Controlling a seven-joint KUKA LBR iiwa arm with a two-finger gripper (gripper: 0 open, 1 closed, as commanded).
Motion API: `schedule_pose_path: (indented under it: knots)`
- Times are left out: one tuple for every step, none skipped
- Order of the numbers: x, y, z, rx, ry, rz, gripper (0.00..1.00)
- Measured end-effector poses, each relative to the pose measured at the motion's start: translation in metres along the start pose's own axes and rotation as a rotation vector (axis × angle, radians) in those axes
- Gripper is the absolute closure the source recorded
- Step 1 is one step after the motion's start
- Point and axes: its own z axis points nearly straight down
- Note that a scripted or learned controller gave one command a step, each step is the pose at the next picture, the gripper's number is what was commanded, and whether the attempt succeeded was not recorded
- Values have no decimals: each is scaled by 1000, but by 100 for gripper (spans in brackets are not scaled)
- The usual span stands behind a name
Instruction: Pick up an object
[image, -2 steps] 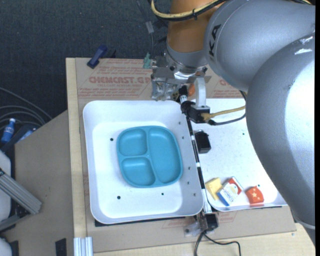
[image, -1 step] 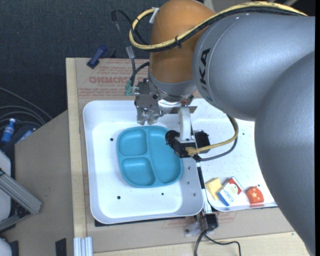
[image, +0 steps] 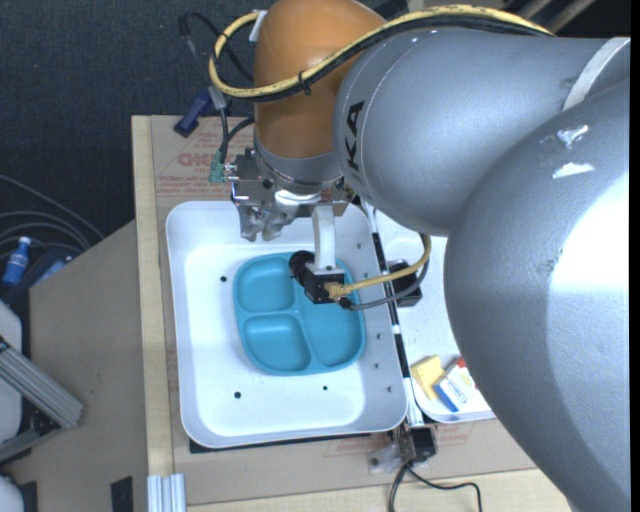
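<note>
Turquoise-blue plastic divided tray (image: 295, 325) – one even colour, glossy white shallow bin (image: 200, 330) dotted with small black holes, grey arm (image: 480, 140) with orange band (image: 300, 80), pale tan bench (image: 150, 200) – red lettering.

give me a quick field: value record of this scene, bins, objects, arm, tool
left bin: white, shallow, holds a blue divided tray
tray: three compartments
right bin: mostly hidden by the arm; yellow item and a small red, white and blue item at its near end
arm: grey, orange band, reaching over the left bin
tool: above the left bin's far end, beyond the tray
</note>
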Motion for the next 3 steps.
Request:
schedule_pose_path:
  knots:
    - [1,0,-10,-1,1,-1,100]
    - [1,0,-20,-2,1,-3,100]
    - [2,1,-30,-3,2,-4,100]
